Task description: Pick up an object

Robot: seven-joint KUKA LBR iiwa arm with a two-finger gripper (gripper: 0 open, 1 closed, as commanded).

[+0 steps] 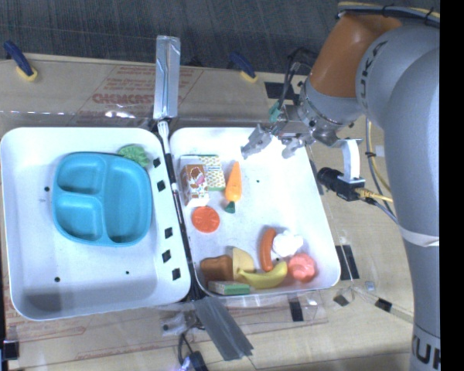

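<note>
While nothing is held yet, the arm is waiting over the toy food.

Because the fingers (269,141) are spread apart with nothing between them, the next job is to pick one toy and come straight down on it. They hang over the top edge of the right bin (317,207), just beside the carrot (233,182), which lies by itself and looks like the easy choice (it is long and thin, so squeezing across its middle should work best). The red tomato slice (206,219) is flat and would be hard to pinch. The banana (264,277), sausage (267,247) and pink toy (301,267) are bunched in the bottom corner, so grabbing there could bump the others. The grey arm reaches in from the right, its orange band (348,52) up high and its wrist bent down toward the bin. A blue tray (102,199) sits in the left bin (23,230), well apart.
</note>
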